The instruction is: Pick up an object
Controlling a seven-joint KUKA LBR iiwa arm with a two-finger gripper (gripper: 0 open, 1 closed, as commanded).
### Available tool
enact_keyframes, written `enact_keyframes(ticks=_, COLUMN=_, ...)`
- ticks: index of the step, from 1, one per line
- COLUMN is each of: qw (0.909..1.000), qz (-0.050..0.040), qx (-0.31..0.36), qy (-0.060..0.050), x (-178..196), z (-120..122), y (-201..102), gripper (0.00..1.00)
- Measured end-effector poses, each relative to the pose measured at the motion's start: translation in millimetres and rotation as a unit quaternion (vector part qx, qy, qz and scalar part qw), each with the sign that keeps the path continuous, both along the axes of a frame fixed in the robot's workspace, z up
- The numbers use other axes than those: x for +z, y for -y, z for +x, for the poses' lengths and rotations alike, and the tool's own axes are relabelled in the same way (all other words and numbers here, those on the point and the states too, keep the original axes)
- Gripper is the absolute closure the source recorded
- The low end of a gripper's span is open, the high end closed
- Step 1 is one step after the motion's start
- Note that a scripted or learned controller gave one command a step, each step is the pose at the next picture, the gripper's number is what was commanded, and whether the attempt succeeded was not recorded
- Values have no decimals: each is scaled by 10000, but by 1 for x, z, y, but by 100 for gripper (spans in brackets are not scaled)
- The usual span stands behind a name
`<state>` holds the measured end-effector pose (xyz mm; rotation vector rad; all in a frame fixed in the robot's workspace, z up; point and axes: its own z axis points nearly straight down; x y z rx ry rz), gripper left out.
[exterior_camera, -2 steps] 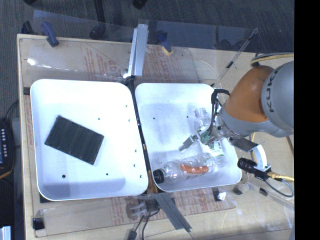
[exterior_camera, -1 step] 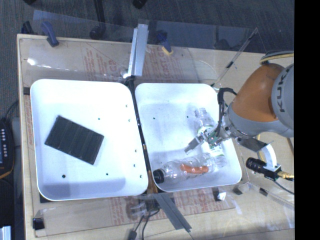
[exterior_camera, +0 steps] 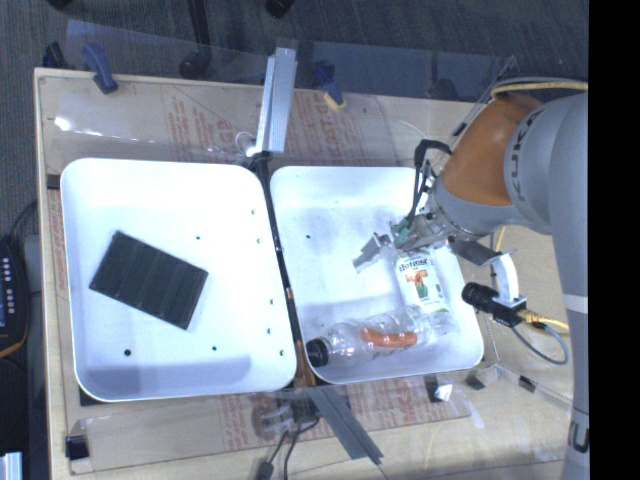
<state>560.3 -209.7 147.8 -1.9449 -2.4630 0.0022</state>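
Objects for picking lie across two bins, taken from nine o'clock toward three; the left bin carries a flat dark rectangular pad, lying tilted near its nine o'clock side, well apart from everything else; a dark divider runs between that bin and the right bin, whose upper part toward twelve o'clock is bare white; along the right bin's six o'clock wall lies a clear plastic bottle on its side, black cap pointing toward nine o'clock, with something orange showing inside or behind it, though the view is too soft to say which; just beside it toward three o'clock a small white packet with green and orange print lies with its lower end touching the bottle; the gripper hangs just above the packet's twelve o'clock end, its metal tips near a small green scrap, and whether those tips are spread or closed I cannot tell; the grey arm with its orange band enters from three o'clock.
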Motion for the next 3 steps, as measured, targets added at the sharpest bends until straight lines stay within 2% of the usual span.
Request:
enact_keyframes(ticks=1, qw=10000, qz=0, qx=1, qy=0, x=0, z=0, y=0, gripper=0)
enact_keyframes(ticks=2, qw=10000, qz=4, qx=32, qy=-11, x=9, z=1, y=-1, gripper=100)
enact_keyframes(ticks=3, qw=10000, qz=7, qx=63, qy=-20, x=18, z=1, y=-1, gripper=100)
